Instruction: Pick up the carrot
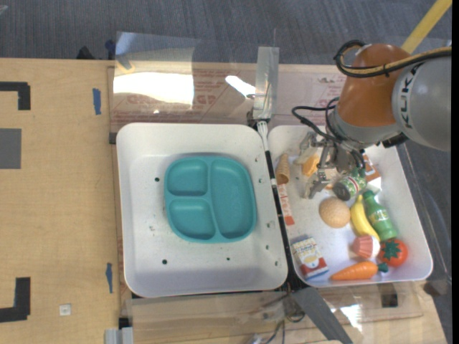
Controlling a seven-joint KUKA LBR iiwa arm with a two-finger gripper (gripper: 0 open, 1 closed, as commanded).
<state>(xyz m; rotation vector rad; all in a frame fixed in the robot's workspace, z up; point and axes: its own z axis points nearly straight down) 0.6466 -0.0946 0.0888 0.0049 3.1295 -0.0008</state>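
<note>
Gripper hovers with fingers apart, holding nothing; the carrot lies well below it, so the approach likely comes next.

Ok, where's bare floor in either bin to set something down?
Left white bin: bare floor all around the teal divided plate, widest along its near and left sides. Right white bin: crowded; the orange carrot lies by its near wall, under the packed toy food.

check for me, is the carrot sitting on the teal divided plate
No, the carrot lies at the near edge of the right bin, while the teal divided plate sits in the left bin.
</note>
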